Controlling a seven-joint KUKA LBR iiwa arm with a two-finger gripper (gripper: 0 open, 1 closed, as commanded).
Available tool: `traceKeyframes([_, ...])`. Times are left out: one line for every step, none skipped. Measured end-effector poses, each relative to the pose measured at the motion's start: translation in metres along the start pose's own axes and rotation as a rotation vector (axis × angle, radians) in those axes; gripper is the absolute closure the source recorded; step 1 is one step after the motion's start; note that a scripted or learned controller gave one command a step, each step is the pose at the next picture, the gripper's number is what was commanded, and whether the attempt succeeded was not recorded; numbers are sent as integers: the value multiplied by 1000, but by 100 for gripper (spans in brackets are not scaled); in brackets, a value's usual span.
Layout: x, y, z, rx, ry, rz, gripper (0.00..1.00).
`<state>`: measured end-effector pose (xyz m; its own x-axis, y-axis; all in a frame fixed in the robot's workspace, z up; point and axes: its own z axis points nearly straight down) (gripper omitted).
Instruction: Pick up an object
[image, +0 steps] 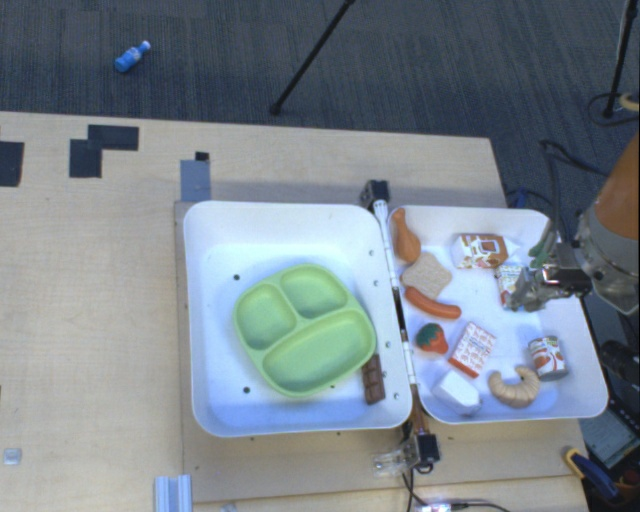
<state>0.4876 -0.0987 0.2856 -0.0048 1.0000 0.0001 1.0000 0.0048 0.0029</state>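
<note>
My gripper (522, 290) hangs low over the right bin (590, 345), near its right side, with the arm reaching in from the right. Just under and left of it lies a small white and green packet (511, 272); I cannot tell if they touch. Around it in this bin are a brown and white packet (481, 250), a red and white can (547, 357), a croissant (516, 386), a patterned box (472, 347), a white block (458, 390), a red tomato (431, 338), a sausage (432, 304), a bread slice (427, 272) and an orange piece (405, 238).
The left bin (215, 260) holds a green divided plate (305, 328) and a brown chocolate bar (372, 380) by its right wall. A ridge with a black clip (376, 192) separates the bins. A tripod leg (315, 55) stands on the floor behind.
</note>
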Motion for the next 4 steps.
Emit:
traceKeyframes([66,0,30,-1,1,0,100])
traceKeyframes([123,0,8,0,1,0,100])
traceKeyframes([49,10,92,3,-1,3,100])
traceKeyframes([-41,0,35,-1,-2,2,100])
